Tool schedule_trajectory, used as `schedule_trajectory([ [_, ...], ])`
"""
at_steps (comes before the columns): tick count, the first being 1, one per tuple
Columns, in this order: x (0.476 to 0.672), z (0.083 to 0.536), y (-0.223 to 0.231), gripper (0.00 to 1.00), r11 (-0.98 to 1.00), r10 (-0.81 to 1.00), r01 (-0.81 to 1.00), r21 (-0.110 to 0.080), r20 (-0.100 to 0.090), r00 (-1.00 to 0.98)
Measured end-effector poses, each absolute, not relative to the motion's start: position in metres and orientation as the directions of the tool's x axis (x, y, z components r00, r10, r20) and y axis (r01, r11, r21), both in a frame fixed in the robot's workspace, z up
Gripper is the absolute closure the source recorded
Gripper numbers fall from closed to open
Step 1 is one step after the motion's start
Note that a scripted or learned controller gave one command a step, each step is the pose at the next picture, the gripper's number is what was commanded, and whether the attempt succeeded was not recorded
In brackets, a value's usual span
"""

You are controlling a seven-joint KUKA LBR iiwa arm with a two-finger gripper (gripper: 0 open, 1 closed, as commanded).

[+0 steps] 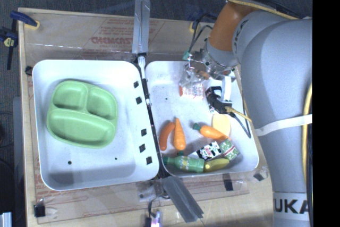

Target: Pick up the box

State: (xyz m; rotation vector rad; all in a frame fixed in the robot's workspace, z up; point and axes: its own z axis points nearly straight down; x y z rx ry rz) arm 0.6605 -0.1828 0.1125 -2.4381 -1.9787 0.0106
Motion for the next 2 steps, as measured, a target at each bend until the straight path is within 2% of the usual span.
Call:
schedule_trajectory([
  [1, 0.66, 0.112, -0.183, 0.0, -0.205, 0.979, 0.979, -0.006, -0.004, 0.205],
  [2, 0.66, 0.097, -0.184, 0.0, -0.21, 0.978, 0.978, 0.003, -0.002, 0.21],
])
